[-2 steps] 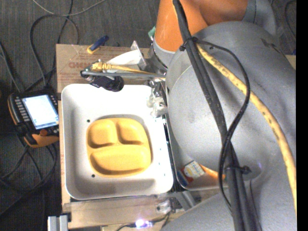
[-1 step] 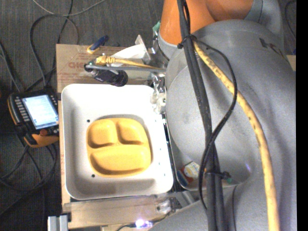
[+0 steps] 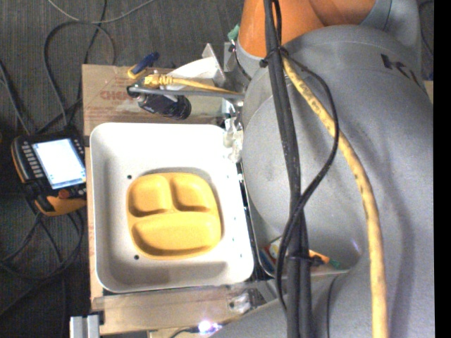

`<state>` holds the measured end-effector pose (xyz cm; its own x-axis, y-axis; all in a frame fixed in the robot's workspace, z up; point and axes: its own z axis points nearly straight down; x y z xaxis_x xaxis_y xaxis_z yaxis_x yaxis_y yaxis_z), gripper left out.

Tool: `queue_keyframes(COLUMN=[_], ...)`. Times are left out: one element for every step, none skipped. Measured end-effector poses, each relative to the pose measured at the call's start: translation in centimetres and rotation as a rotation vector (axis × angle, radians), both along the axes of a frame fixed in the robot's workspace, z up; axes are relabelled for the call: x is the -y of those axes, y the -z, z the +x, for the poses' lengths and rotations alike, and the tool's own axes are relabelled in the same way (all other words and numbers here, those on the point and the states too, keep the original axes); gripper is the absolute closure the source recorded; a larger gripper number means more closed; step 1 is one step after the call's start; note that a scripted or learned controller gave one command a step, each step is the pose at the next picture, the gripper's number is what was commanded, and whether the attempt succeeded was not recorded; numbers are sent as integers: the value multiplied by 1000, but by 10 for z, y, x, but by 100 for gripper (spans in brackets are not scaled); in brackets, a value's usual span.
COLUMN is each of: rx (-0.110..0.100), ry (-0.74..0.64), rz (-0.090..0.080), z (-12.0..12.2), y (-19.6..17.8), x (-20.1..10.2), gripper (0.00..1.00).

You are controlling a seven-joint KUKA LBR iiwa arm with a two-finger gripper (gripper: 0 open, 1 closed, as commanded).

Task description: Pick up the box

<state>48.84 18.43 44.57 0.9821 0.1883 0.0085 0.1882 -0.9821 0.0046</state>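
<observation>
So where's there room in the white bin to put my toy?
Bare floor rings the yellow tray, widest by the left and top walls of the bin. The middle is taken, and the arm crowds the right side.

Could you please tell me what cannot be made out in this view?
Right bin: camera view, nearly all covered by the arm; contents unknown.
Small coloured items at its visible edge: camera view, too small to identify.
Handheld screen, left: camera view, too blurred to read.

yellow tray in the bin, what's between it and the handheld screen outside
Camera view: only bare floor and the left wall of the white bin lie between the yellow tray and the handheld screen.
</observation>
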Motion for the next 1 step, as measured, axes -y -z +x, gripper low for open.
queue_keyframes(rx=[4], ry=[2], rz=[-4], z=[2], y=[-9], x=[2], gripper=[100])
